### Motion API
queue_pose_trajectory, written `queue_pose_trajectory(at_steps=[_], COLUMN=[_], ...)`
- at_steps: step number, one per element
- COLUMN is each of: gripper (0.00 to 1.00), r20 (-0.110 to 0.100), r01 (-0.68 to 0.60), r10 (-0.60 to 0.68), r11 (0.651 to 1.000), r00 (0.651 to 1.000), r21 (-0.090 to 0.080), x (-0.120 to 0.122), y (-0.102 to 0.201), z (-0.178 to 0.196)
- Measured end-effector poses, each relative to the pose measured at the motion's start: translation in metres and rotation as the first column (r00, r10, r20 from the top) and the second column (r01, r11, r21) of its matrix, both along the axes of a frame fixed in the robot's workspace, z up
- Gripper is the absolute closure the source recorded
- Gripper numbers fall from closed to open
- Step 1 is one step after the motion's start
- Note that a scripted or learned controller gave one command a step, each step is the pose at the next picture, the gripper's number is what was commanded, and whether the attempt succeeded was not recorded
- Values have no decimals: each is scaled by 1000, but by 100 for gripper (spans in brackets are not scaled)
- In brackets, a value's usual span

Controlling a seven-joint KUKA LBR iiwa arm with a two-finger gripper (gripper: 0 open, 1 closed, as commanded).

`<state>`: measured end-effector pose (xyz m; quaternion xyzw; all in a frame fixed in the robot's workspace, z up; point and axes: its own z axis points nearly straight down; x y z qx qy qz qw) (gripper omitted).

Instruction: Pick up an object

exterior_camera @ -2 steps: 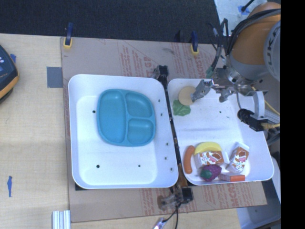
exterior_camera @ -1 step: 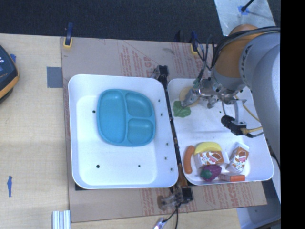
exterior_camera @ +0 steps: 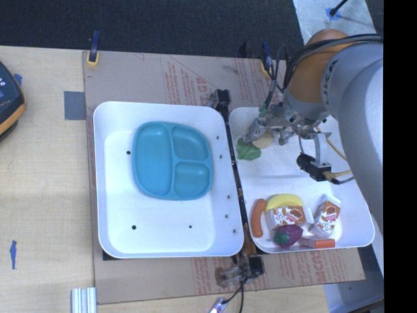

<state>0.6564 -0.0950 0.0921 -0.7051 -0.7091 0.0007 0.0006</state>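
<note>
The camera view looks down on a wooden worktop (exterior_camera: 45,175) carrying two shallow white bins side by side. The left bin (exterior_camera: 117,220) holds one thing, a blue divided plate (exterior_camera: 172,160) lying flat near its far half. The right bin (exterior_camera: 352,207) holds the small things.

The gripper (exterior_camera: 260,134) is down over the far left corner of the right bin, at the end of the grey arm (exterior_camera: 352,103) with its orange band (exterior_camera: 319,51). Its metal fingers (exterior_camera: 253,133) point toward the bin's left wall, but cables and brackets crowd them and I cannot tell whether they stand wide or narrow. A green leafy toy (exterior_camera: 247,150) lies just below the fingertips, with a pale rounded piece (exterior_camera: 264,142) touching it; neither is visibly held between the fingers.

Along the bin's near edge the rest lie bunched: an orange sausage (exterior_camera: 258,217) near the left wall, a yellow-topped carton (exterior_camera: 285,210), a purple and green vegetable (exterior_camera: 287,235) touching it, a small carrot (exterior_camera: 317,243), and a second carton (exterior_camera: 327,217) toward the right.

The green toy is the likeliest target. It looks light and probably soft or thin, so it may fold or slip out if pinched at its edge; a grip across its thickest middle seems safest. It sits close to the bin wall, which leaves little room for a finger on that side. The cartons look stiff and boxy, best taken across their flat sides; the sausage looks smooth and may roll.
</note>
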Motion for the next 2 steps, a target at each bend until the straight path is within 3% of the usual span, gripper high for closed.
queue_pose_trajectory(at_steps=[1, 2], gripper=[0, 100], r20=[0, -1], r01=[2, -2], r10=[-2, 2], r11=[1000, 1000], r00=[1000, 1000], r21=[0, -1], x=[0, 0], y=[-4, -5], z=[0, 11])
